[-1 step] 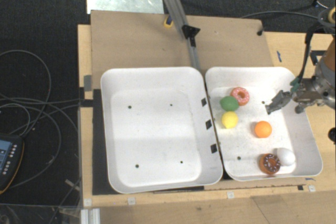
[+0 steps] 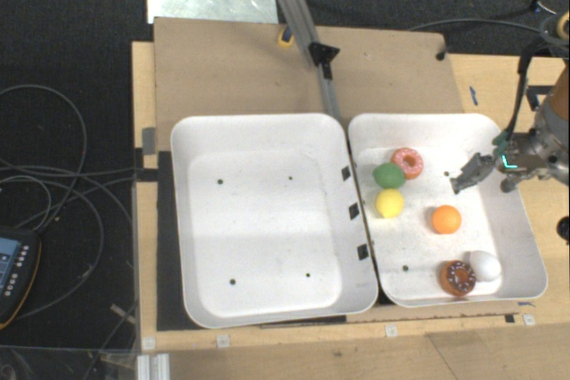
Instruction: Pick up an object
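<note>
While the arm is reaching in from the right, nothing is yet being lifted, so the pick is looking unfinished: every candidate object is sitting in the right bin (image 2: 525, 231), and a target must be chosen, closed on and raised.

Going from the near edge outward, the chocolate doughnut (image 2: 458, 278) is lying near the right bin's near right corner, with the white ball (image 2: 485, 265) touching it on its right. Farther in, the orange ball (image 2: 445, 219) is resting alone toward the middle, well apart from that pair. To its left the yellow ball (image 2: 389, 204) is sitting close to the bin's left wall, and just beyond it the green ball (image 2: 388, 175) is pressing up against the pink doughnut (image 2: 408, 162), which is lying farthest of the group.

At about the same depth, the gripper (image 2: 467, 175) is hovering over the right half of that bin, its dark fingers pointing left toward the cluster; whether they are spread or closed I cannot tell, and nothing is showing between them.

Beside it, the left bin (image 2: 191, 138) is showing only its bare white floor.
</note>
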`<act>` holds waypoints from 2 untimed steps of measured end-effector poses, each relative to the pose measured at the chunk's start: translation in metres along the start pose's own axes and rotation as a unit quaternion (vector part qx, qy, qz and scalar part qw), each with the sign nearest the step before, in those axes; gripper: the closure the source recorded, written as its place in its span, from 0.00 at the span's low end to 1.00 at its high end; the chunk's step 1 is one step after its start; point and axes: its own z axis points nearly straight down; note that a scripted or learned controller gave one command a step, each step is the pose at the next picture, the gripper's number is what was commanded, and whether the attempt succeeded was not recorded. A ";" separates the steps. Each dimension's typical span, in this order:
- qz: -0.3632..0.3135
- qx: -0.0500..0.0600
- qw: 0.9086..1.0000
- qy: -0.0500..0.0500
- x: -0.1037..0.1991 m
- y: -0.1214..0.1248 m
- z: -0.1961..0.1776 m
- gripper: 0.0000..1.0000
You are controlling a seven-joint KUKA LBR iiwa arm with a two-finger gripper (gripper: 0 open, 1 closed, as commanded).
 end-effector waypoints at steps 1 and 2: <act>0.001 0.003 1.000 0.000 0.005 -0.008 0.057 0.00; 0.001 0.004 1.000 0.001 0.007 -0.009 0.119 0.00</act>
